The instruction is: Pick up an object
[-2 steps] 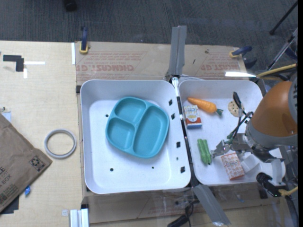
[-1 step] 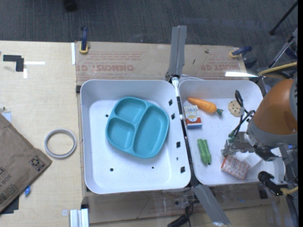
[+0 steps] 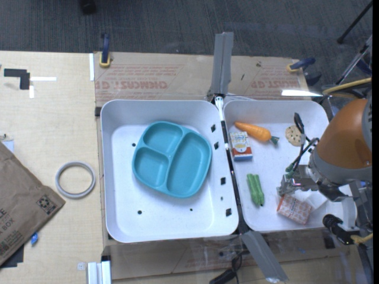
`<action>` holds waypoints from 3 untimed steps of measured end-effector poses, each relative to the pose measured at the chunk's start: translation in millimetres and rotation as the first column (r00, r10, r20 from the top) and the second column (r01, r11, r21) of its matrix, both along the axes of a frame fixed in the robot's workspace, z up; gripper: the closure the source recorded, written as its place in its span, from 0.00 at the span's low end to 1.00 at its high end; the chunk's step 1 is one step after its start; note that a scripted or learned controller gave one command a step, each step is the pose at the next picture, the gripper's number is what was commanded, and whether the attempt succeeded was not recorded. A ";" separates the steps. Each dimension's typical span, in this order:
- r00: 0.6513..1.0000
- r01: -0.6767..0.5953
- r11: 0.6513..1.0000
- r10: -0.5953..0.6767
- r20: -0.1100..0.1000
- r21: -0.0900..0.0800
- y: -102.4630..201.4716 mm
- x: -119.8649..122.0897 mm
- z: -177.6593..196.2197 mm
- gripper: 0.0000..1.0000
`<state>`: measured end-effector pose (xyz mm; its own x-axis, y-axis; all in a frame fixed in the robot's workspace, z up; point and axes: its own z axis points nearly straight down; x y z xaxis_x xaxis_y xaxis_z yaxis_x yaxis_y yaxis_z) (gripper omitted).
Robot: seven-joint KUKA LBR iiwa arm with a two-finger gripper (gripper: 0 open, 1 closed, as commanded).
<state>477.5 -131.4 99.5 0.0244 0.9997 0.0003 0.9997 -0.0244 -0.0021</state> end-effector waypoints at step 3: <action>0.986 0.169 0.986 -0.169 0.013 -0.003 -63.3 158.2 -1.7 0.00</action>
